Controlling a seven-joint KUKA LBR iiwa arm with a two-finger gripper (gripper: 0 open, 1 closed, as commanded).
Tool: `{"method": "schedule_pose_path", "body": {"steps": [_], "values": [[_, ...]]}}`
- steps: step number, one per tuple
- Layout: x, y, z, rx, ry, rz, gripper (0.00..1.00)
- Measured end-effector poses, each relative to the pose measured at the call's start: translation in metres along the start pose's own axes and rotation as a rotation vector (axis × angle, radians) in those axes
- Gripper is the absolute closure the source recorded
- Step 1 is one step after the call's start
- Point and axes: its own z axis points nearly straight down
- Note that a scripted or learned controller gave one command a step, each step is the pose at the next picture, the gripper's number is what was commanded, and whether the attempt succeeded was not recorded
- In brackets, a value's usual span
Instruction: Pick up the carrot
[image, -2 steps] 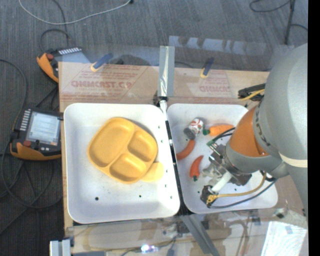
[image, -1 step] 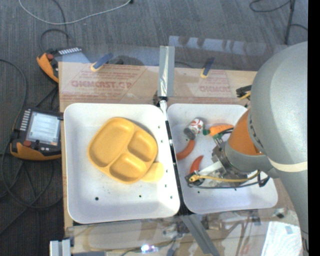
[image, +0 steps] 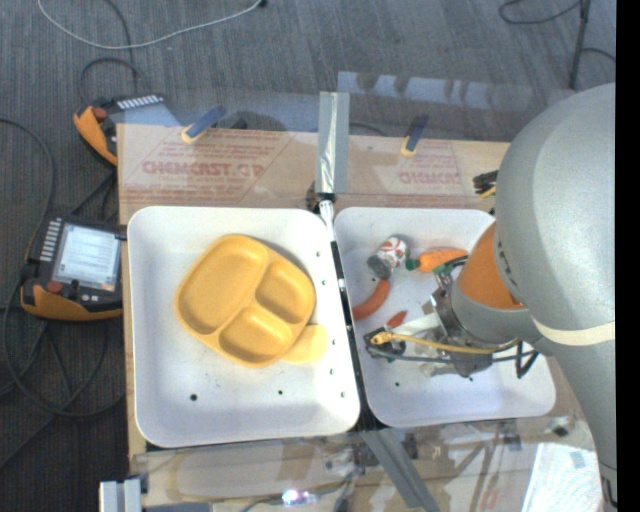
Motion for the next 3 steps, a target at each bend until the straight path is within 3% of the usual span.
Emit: {"method": "schedule_pose_path", "body": {"steps": [2,3], "values": [[-0.002,-0.001,-0.014,0.002,-0.014,-0.006,1.0],[-0.006,0.003,0.0,0.002,-0.009,0.005,1.0]]}}
